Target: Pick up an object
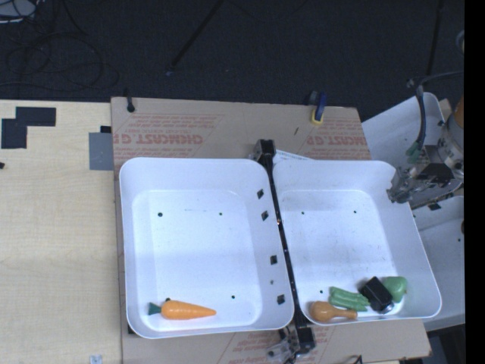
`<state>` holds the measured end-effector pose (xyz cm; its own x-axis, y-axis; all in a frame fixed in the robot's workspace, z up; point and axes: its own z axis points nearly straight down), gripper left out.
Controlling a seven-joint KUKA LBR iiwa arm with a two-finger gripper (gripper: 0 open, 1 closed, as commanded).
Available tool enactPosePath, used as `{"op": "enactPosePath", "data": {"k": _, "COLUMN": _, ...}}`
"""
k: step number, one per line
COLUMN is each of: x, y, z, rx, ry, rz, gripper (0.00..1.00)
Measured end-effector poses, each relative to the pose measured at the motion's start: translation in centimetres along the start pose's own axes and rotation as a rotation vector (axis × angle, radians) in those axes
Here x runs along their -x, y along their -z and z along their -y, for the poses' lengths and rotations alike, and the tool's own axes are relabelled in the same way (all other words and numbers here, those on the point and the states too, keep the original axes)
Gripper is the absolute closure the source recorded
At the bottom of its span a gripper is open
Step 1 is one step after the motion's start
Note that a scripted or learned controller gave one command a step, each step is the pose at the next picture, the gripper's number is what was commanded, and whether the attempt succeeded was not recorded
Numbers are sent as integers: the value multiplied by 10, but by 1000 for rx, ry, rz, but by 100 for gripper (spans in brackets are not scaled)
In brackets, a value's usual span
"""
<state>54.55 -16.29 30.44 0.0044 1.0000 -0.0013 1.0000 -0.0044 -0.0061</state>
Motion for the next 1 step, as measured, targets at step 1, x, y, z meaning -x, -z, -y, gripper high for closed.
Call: {"op": "enactPosePath", "data": {"k": 1, "x": 53, "y": -45, "z": -3, "rx": 0, "ry": 1, "rz": -1, "gripper": 100}}
